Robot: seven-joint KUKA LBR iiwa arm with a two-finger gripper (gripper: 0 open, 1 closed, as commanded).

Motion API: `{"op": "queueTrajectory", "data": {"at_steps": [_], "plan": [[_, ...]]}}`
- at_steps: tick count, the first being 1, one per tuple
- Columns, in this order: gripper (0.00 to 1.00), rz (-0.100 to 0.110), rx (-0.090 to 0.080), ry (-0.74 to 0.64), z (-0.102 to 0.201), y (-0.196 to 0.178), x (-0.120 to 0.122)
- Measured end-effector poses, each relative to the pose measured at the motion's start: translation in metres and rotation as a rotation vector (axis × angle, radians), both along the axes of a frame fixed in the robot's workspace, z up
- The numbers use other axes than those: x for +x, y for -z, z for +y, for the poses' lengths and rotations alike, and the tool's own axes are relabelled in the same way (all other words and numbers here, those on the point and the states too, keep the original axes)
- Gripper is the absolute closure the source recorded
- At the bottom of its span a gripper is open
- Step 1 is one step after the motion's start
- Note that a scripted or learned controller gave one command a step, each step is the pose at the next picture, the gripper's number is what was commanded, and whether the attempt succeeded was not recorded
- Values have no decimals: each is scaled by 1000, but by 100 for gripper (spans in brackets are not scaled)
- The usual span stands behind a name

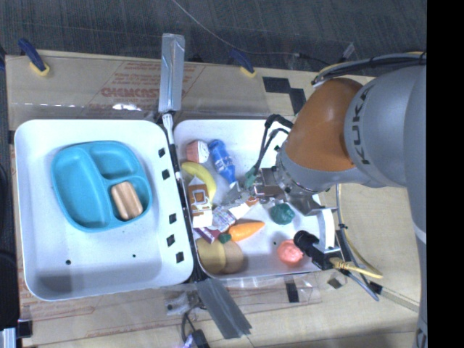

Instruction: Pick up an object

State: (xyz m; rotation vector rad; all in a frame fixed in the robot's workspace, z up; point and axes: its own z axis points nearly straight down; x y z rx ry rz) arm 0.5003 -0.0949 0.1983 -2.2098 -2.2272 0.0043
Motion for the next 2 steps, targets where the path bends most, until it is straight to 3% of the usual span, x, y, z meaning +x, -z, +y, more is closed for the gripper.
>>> {"op": "queueTrajectory", "data": {"at_steps": [1,2], "plan": [[0,4,-1,10,-5,73,90],[100,1,-1,6,-5,61,92]]}}
